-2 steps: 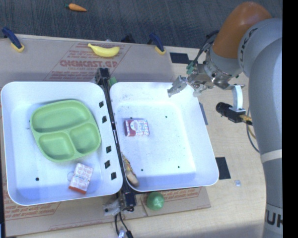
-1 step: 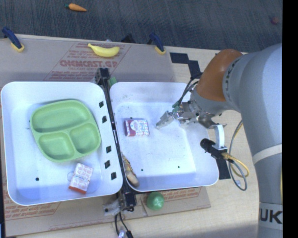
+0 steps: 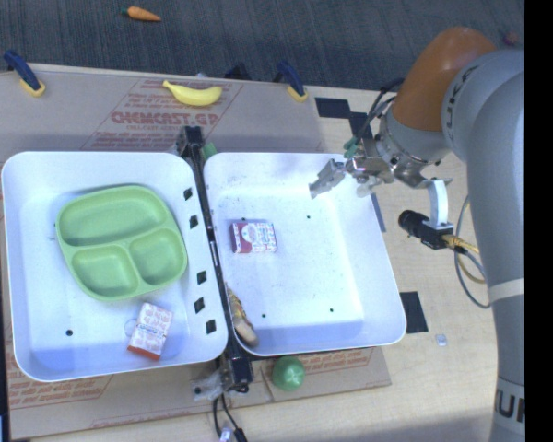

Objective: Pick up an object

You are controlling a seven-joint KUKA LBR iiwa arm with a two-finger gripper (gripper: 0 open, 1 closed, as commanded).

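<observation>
My gripper [image 3: 335, 175] hangs over the far right part of the right bin [image 3: 350, 284], with nothing visible between its fingers. A small white and pink carton [image 3: 252, 238] lies flat in the right bin's left part, well to the left of and nearer than the gripper. A tan peanut-like object [image 3: 241, 321] rests against the right bin's near left wall. In the left bin [image 3: 23, 247] sit a green divided plate [image 3: 122, 240] and a small orange and white packet [image 3: 150, 329].
A yellow banana [image 3: 193, 92] lies on the cardboard behind the bins. A green ball [image 3: 288, 373] sits in front of the right bin. An orange carrot [image 3: 144, 13] lies on the floor far back. Black clips line the divider between the bins.
</observation>
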